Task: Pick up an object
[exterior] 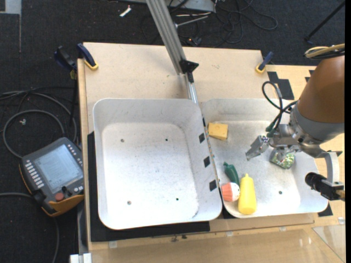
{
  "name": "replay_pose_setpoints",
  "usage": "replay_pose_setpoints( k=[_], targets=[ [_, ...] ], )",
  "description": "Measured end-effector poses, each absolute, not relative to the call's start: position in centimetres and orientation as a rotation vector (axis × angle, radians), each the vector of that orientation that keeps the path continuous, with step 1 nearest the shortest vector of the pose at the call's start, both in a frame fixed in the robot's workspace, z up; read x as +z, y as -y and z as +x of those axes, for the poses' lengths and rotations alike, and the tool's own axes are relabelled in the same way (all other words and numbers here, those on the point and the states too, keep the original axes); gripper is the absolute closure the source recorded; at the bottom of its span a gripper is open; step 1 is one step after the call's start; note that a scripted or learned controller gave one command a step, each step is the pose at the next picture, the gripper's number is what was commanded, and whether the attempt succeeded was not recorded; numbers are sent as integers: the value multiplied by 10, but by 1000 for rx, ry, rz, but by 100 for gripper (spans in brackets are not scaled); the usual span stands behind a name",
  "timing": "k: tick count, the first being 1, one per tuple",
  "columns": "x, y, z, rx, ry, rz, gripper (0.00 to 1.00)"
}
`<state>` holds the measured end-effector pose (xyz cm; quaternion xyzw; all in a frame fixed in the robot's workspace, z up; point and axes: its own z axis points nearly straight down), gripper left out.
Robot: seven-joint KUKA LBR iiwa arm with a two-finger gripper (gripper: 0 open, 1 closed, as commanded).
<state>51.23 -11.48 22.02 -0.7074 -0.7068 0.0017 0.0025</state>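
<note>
Two shallow white bins are seen side by side on a wooden bench [137, 70]. The left bin [109, 119] takes up the centre-left of the frame, and only small dark specks are seen on its floor. The right bin [241, 111] lies at centre-right and overlaps the left bin's right rim.

In the right bin, a yellow block [218, 131] is placed near the upper left corner, close to the shared rim. A green object [231, 172] lies lower down, and just below it a red-and-white ball [230, 191] is set against the bin's lower left edge. A yellow bottle [247, 194] lies just beside the ball, near the bottom rim. A small green-speckled clear object [283, 159] sits toward the right side of the bin.

The arm enters from the right edge of the frame, and the gripper [263, 146] is held low over the bin's middle, just left of the speckled object. Nothing is seen between the fingers; whether they are open or closed cannot be told.

Open floor is left in the middle of the right bin, between the block and the bottle. Bare bench is visible above both bins.
</note>
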Motion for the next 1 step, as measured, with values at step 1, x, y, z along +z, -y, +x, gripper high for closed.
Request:
replay_pose_setpoints(
  k=[1],
  targets=[
    [158, 109, 507, 7, 2216, -2218, 0]
  ],
)
